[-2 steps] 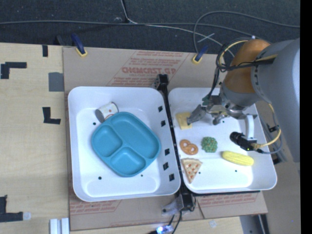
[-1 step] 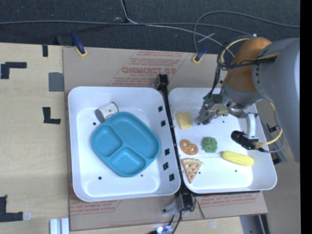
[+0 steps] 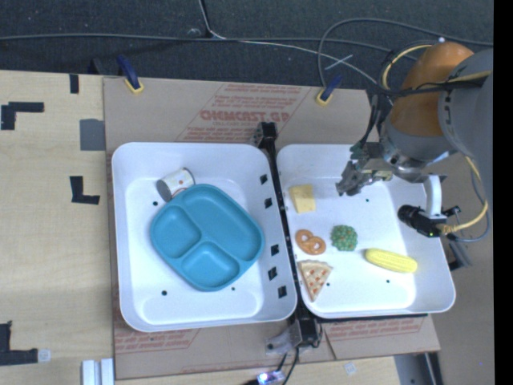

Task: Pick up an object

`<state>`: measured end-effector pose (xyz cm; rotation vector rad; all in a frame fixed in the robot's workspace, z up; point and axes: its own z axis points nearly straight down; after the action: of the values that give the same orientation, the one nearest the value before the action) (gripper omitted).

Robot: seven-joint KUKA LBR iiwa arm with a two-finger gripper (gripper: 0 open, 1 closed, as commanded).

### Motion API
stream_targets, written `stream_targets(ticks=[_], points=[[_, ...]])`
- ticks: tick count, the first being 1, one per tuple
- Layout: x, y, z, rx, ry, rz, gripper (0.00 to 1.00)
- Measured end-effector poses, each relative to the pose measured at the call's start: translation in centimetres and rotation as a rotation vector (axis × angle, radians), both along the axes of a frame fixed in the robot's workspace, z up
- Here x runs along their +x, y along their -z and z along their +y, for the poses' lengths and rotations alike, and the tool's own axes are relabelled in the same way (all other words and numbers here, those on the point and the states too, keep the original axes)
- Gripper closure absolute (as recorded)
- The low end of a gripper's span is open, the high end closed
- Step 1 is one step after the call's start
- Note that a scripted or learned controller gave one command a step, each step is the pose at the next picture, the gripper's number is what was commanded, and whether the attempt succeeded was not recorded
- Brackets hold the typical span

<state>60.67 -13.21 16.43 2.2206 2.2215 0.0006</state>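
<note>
In the right bin (image 3: 417, 299) lie a pale yellow cheese block (image 3: 302, 199), a brown pretzel (image 3: 309, 242), a green broccoli piece (image 3: 344, 237), a yellow corn cob (image 3: 391, 261) and a pizza slice (image 3: 314, 278). My gripper (image 3: 350, 184) hangs over the upper part of that bin, to the right of the cheese block and above the broccoli. Nothing is visible between its fingers. From this angle its dark fingertips blend together.
The left bin (image 3: 128, 215) bears a blue divided plate (image 3: 206, 236) and a small white cup (image 3: 174, 184) on its side. A black clip row (image 3: 276, 215) divides the bins. Cables loop above the arm.
</note>
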Motion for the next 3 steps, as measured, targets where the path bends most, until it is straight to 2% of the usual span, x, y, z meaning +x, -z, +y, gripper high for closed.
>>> stream_targets(ticks=[1, 2, 3], points=[[0.1, -4.0, 0.0, 0.0, -0.001, -0.001, 1.0], [1.0, -3.5, 5.2, 0.001, -0.004, 0.002, 1.0], [0.5, -3.5, 9.6, 0.0, -0.003, 0.003, 1.0]])
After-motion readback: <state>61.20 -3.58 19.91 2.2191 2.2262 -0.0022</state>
